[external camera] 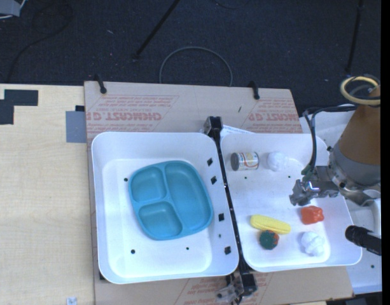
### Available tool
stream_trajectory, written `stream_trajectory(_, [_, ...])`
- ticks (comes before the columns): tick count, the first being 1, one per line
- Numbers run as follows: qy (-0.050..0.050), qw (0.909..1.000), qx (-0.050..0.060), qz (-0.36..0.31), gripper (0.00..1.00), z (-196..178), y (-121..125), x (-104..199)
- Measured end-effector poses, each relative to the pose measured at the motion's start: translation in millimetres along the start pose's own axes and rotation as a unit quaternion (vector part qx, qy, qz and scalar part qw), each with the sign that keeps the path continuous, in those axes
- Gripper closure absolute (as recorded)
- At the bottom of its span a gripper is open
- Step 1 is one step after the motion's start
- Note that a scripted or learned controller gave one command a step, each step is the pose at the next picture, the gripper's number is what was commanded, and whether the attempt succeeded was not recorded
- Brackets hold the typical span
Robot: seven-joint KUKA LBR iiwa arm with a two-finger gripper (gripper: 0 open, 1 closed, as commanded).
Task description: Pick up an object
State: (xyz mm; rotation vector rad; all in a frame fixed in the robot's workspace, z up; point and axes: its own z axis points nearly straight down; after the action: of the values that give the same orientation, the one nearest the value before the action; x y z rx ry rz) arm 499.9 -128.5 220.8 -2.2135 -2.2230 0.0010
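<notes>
Near edge of the right bin (290, 264): a white lump (312, 243) sits at the near right, a green ball (268, 239) just left of it, and a yellow corn cob (270, 223) lies touching the ball on its far side. They lie loose and scattered, probably so any of them can serve as a target.
Red piece (312, 215): it rests on the bin floor just nearer than the gripper, apart from the other toys, which leaves room around it for a grasp.
Gripper (303, 194): it hangs low over the right side of the right bin, just beyond the red piece; nothing is seen between its fingers, and I cannot tell whether they are apart or together.
Likely target: by my judgement the red piece, since it is closest to the tool.
Far part of the right bin: a small can (245, 161) lies on its side, with a pale white object (275, 161) just right of it.
Left bin (112, 170): it holds a blue divided plate (170, 199), well apart from the arm (360, 145).
</notes>
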Motion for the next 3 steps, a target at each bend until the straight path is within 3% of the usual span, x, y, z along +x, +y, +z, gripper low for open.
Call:
stream_trajectory(2, [-0.001,1.0,-0.001,0.0,1.0,-14.3,31.8,102.2])
stream_trajectory(3, [-0.001,1.0,0.0,0.0,1.0,-2.6,44.2,159.1])
